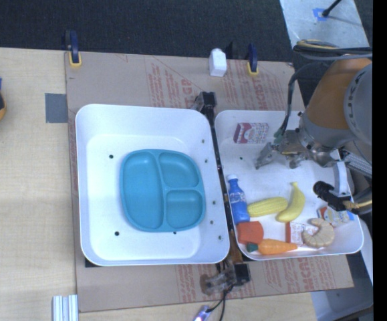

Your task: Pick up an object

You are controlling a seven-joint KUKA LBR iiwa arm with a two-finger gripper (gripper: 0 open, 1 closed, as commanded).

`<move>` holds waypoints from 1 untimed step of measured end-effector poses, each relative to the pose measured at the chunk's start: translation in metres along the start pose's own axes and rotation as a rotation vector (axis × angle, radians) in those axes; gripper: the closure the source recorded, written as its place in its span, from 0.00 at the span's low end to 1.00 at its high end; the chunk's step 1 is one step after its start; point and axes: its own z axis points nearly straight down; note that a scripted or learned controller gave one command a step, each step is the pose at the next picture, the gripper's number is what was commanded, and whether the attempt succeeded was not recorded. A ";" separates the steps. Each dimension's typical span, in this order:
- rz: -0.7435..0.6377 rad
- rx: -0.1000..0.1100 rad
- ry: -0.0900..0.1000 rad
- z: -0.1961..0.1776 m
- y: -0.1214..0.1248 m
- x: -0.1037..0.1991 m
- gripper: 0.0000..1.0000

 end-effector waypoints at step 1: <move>0.003 0.001 -0.001 0.001 -0.084 -0.046 0.00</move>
